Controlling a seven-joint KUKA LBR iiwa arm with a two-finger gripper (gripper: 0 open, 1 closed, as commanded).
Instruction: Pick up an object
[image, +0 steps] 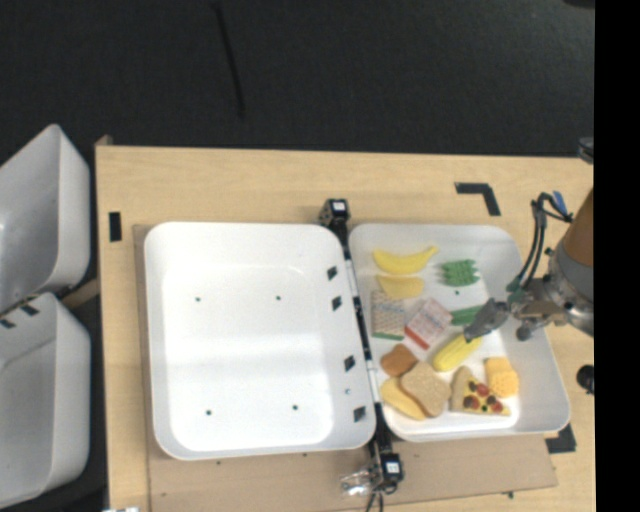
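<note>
The right bin (535, 395) holds several toy foods. A banana (405, 260) lies at the back and a yellow corn cob (455, 352) in the middle. Beside the cob are a bread slice (426, 388), a pizza slice (474, 393) and an orange piece (501, 378). A pink and white packet (428, 322) sits left of the cob. My gripper (505, 325) hangs over the right half of this bin, just above and right of the corn cob, partly covering a green piece (464, 315). It looks open, with nothing between its fingers.
The left bin (250, 330) lies beside the right one, with a black hinge strip (350, 320) between them. A green leafy piece (459, 271), a checkered packet (388, 312) and a brown piece (398, 360) also lie in the right bin. The arm (572, 262) comes in from the right.
</note>
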